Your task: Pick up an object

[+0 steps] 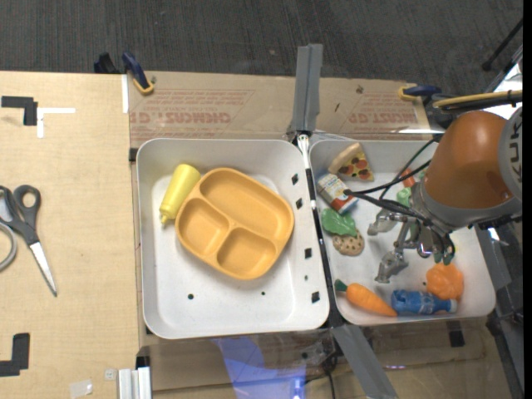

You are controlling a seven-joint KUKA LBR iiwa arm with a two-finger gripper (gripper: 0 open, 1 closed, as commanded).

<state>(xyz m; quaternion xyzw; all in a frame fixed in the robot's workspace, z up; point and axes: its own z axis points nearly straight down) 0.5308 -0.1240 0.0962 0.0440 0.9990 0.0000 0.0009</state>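
**A:** What is on the far left?

**B:** A pale wooden bench [75, 223] with a smooth, light grain. On it lie scissors [29, 231] with grey handles and thin metal blades, and some black tape marks [21, 110]. Behind the bench the floor [208, 15] is dark and looks like rough carpet.

**A:** And beside the wood?

**B:** A flat brown cardboard sheet [216, 110] with red printed letters lies behind the bins, held by a blue clamp [137, 71]. Near it is the left bin [158, 306], white, shallow, with rounded corners. In it rests a yellow-orange tray [235, 221] of smooth plastic, with three compartments and soft edges. A yellow bottle [177, 191] lies just beside the tray, on its left, touching its edge.

**A:** What divides the bins?

**B:** A grey metal bar [307, 90] goes from the far side to the place where the two bins meet.

**A:** And the right bin [478, 302]?

**B:** It holds small toy foods. At the far side is a pizza slice [353, 163], then a small can [334, 192], a green leaf [339, 222] and a round cookie [349, 243]. At the near side lies a carrot [368, 298], next to it a blue bottle [422, 303] on its side, and an orange fruit [446, 280] with a bumpy skin just behind the bottle.

**A:** Where is the gripper [405, 243]?

**B:** It hangs over the middle of the right bin, between the cookie and the orange fruit, under the big orange band [470, 169] of the arm. Its metal fingers are spread apart, and nothing is between them. Black cables [378, 191] run beside it.
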